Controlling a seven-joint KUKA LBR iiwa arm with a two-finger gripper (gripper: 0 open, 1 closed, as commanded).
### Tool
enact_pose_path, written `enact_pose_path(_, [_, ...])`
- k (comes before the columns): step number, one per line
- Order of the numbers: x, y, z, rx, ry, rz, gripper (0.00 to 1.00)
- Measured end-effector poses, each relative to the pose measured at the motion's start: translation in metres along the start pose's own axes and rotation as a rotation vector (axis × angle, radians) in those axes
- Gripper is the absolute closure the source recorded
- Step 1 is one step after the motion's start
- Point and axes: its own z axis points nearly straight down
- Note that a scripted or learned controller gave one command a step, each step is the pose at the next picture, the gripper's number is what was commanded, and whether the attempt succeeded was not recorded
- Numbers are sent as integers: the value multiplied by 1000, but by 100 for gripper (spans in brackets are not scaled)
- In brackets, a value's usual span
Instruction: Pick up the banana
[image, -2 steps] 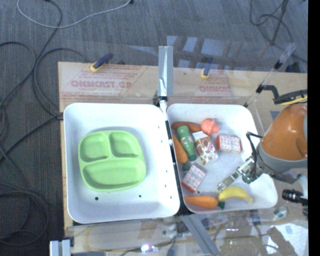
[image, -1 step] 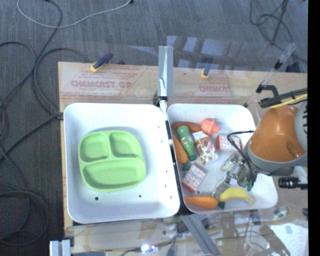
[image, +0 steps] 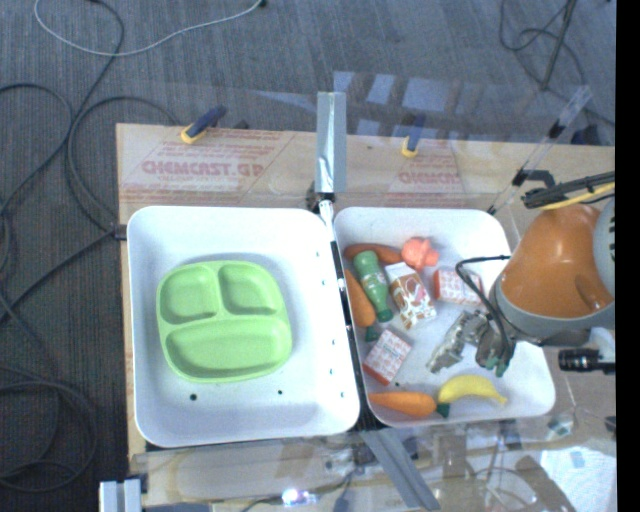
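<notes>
1. Overall, the bench (image: 150, 160) carries two shallow white bins side by side; the left bin (image: 140, 300) holds a green divided tray (image: 225, 320) near its middle, and the right bin (image: 520, 400) holds all the small food items

2. Next in size, the arm (image: 555, 270) reaches in over the right edge of the right bin, its orange band hanging above the bin's right side

3. The gripper (image: 470, 345) hangs low over the right half of the right bin, just above the banana; whether it is released or clenched I cannot tell, and nothing shows between its tips

4. By my judgement the step in hand is the approach: the banana is not yet held, and the next move calls for a short shift toward the bin's near edge, a turn of the wrist to cross the fruit's narrow width, then a descent and a closing

5. The banana (image: 473, 390) lies flat near the near right corner of the right bin, yellow, short and curved, with a darker stem end toward the carrot (image: 403, 403), which lies just beside it along the near edge

6. Further in, a small red-and-white packet (image: 387, 355), a green bottle (image: 373, 285) and a pink piece (image: 421, 252) crowd the left and far parts of that bin, apart from the banana
</notes>
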Motion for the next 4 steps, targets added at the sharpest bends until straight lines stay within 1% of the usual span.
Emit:
enact_pose_path(1, [0,0,0,0,0,0,0])
enact_pose_path(2, [-22,-11,13,3,17,200,0])
enact_pose_path(3, [14,7,-10,19,24,661,0])
enact_pose_path(4, [-3,-15,13,13,16,1132,0])
